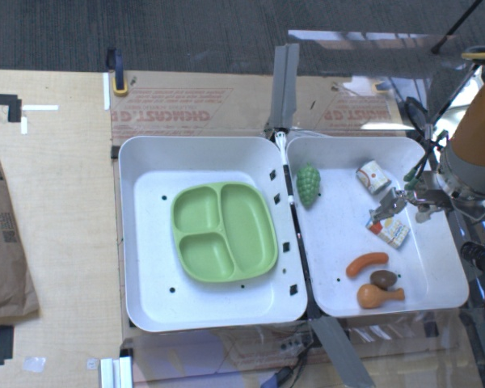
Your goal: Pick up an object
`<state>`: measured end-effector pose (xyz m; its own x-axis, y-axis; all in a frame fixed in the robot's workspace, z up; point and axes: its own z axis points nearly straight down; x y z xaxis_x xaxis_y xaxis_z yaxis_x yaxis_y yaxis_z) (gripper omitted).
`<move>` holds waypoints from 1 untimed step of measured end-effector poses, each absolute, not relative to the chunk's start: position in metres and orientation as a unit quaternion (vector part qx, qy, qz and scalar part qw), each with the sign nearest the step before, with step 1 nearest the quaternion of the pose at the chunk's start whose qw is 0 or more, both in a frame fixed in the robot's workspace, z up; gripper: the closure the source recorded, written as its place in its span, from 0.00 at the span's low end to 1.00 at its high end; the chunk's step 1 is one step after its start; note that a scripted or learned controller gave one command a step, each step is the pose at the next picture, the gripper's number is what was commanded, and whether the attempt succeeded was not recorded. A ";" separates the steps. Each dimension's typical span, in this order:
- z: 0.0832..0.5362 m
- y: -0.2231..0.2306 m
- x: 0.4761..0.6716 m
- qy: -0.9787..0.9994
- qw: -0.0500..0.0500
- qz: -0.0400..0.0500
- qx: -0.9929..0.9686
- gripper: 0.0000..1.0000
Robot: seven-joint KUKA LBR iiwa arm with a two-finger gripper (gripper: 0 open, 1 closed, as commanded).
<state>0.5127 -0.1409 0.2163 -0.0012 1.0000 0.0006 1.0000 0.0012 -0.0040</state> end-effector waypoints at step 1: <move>0.105 -0.166 0.539 -0.722 -0.004 -0.002 -0.692 0.00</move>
<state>0.5391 -0.1656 0.1048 -0.0418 0.9991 -0.0029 0.9991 0.0418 0.0084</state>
